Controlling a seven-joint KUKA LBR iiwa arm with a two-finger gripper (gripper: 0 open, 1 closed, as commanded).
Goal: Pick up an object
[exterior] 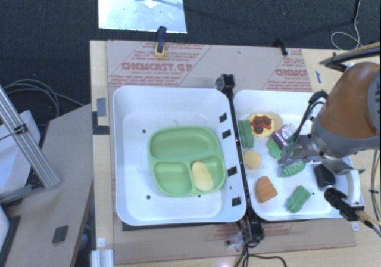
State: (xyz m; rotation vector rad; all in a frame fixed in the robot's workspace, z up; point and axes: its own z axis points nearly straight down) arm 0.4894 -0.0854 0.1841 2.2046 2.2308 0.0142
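Gripper [290,155] | lowered among toy foods in right bin [309,98] | poised over green vegetable [292,168] for grasping | finger state cannot be told

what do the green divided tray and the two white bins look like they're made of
Green divided tray: looks like molded plastic, matte to satin, judging by its uniform pale green color and soft rounded compartment edges. White bins, left and right: likely thin formed plastic, smooth with a slight sheen, going by the rounded corners and raised rims. Coated metal cannot be ruled out from this view.
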